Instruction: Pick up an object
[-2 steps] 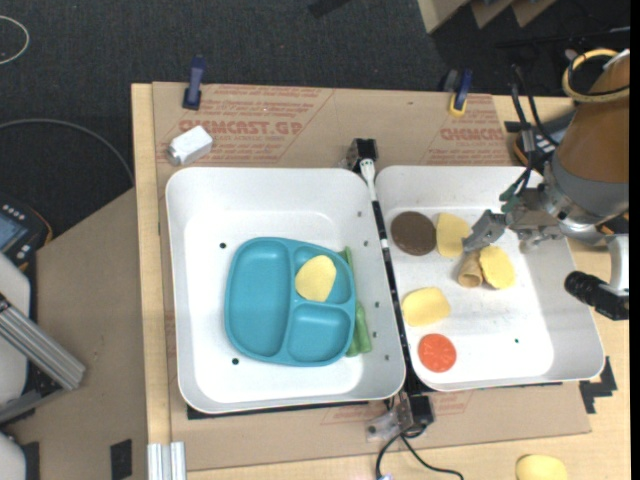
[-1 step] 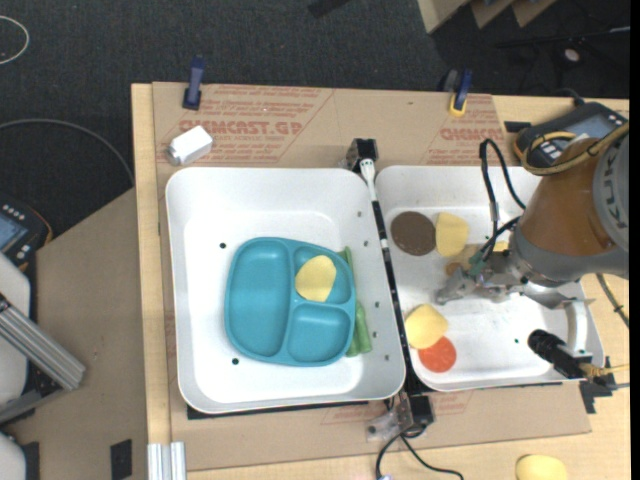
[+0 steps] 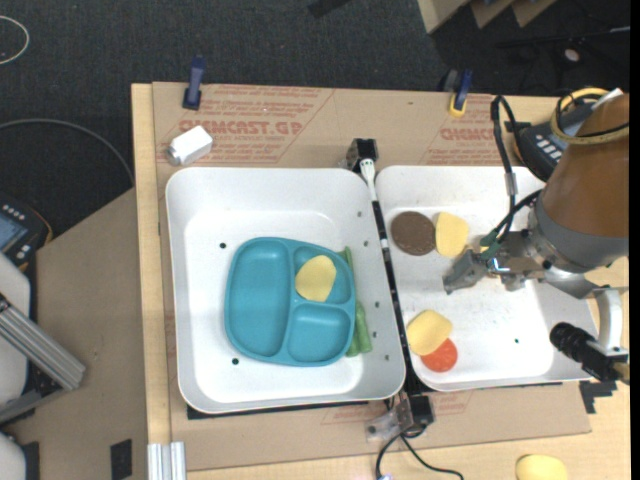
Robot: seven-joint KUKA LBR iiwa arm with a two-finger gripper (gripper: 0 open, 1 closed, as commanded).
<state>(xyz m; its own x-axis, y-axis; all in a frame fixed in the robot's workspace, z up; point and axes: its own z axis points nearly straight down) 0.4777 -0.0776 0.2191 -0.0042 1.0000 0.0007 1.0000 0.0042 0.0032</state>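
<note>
Grey metal fingers of the two-finger gripper (image 3: 458, 276) hung low inside the right-hand shallow white plastic bin (image 3: 520, 353), pointing toward that bin's left side, and whether they stood apart or together could not be told from above; nothing showed between them. Just beyond the tips, up and to the left, lay a flat dark-brown round disc (image 3: 411, 233) touching a pale yellow rounded piece (image 3: 451, 234). Below the gripper, near the bin's front left corner, a second yellow rounded lump (image 3: 428, 329) rested against a small red-orange round object (image 3: 440, 356). Any of these four would serve as the thing to pick up, and the risk lay in how they were paired: fingers coming down on a seam between two touching pieces would likely push both aside or nip only an edge. The brown disc looked thin and flat, so it could slip under the tips. Both pairs also sat close to the bin's left wall, which could block one finger. Farther out, the left white bin (image 3: 195, 268) held a teal divided plastic plate (image 3: 265, 303) with a yellow slice (image 3: 316, 278) in one compartment and a green strip (image 3: 358, 328) beside its right edge, well apart from the arm.
</note>
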